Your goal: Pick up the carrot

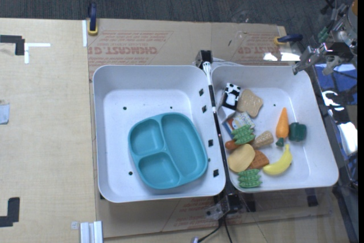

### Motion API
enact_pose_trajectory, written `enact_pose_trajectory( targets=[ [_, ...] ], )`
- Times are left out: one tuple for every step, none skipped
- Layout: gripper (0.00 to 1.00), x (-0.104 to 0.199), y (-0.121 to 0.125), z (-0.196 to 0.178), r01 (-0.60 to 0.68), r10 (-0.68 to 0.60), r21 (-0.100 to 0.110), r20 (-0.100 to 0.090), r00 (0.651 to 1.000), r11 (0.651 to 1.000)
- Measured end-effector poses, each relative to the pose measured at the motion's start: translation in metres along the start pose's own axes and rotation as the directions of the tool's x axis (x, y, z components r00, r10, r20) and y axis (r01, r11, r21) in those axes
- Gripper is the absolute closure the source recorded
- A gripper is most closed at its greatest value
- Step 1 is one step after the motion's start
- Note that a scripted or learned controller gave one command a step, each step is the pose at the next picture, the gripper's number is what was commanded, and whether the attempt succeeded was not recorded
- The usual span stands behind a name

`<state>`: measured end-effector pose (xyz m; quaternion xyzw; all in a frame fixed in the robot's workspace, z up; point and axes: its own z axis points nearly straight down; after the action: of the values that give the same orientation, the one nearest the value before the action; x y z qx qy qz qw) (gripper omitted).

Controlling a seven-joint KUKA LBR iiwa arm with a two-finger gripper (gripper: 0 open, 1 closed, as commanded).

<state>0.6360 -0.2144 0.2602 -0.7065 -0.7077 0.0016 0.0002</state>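
Carrot (282,122) upright-ish in right bin (318,176), touching green piece (297,131) just right and above banana (280,163), free on top so likely easy to grab; claw (318,53) parked beyond bin's far right corner, spread or pressed impossible to tell.

I see a teal divided plate (167,149) lying in the left bin (108,122). In the right bin (318,168), a yellow banana (280,163) lies near the front, a dark green pepper (297,131) to its right and farther back, a slice of bread (249,103) toward the far side, beside a black-and-white toy (230,95). Cardboard (170,42) covers the counter (40,139).
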Motion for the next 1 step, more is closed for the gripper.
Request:
enact_pose_trajectory(
  targets=[
    [0.00, 0.0142, 0.0150, 0.1674, -0.002, 0.002, -0.004, 0.001, 1.000, 1.000]
  ],
)
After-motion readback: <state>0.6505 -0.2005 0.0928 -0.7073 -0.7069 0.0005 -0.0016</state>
